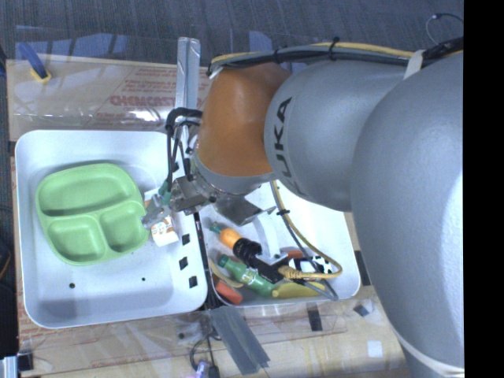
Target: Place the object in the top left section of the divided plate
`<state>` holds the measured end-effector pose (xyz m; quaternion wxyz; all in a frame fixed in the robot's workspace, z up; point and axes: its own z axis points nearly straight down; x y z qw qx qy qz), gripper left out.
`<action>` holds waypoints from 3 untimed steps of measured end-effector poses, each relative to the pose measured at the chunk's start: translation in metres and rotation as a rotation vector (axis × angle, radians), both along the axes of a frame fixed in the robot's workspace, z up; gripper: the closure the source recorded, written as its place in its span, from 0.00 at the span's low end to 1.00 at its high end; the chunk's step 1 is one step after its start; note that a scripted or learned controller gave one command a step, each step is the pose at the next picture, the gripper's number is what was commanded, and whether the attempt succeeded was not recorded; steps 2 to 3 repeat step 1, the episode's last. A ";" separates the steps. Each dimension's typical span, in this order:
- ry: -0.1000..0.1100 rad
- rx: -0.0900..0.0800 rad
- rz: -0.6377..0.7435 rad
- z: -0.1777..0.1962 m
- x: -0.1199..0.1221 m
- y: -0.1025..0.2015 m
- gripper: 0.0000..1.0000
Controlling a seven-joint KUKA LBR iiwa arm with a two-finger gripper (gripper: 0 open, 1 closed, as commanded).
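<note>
Looming nearest the camera, the grey arm [378,132] covers most of the right half of the view, and its orange band [236,120] hangs over the far edge of the right bin [346,235]. From under that band the hand [161,207] reaches left across the divider between the two bins and sits at the right rim of the green plate [87,211], which lies in the left bin [94,298]. A small white-and-orange object [163,231] shows just below the hand, touching or nearly touching the plate's right edge; it appears to be at the fingertips, but the view is too crowded there to tell whether the hand is closed on it, open, or merely beside it. The relation that matters is this: the plate's large far section runs across its far side, and its far-left end lies to the left and slightly farther away from the hand, across the nearer right-hand compartment. So the coming move, as I judge it, calls for a carry leftward and a little away over the plate before any release. The object's long axis cannot be made out. A heap of other items [260,270] lies in the right bin, well apart from the plate.
</note>
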<state>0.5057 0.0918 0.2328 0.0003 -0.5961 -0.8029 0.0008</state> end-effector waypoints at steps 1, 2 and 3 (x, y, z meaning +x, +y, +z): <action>0.000 0.000 0.000 0.000 0.000 0.000 0.00; 0.000 0.000 0.000 0.000 0.000 0.000 0.00; 0.000 0.000 0.000 0.000 0.000 0.000 0.00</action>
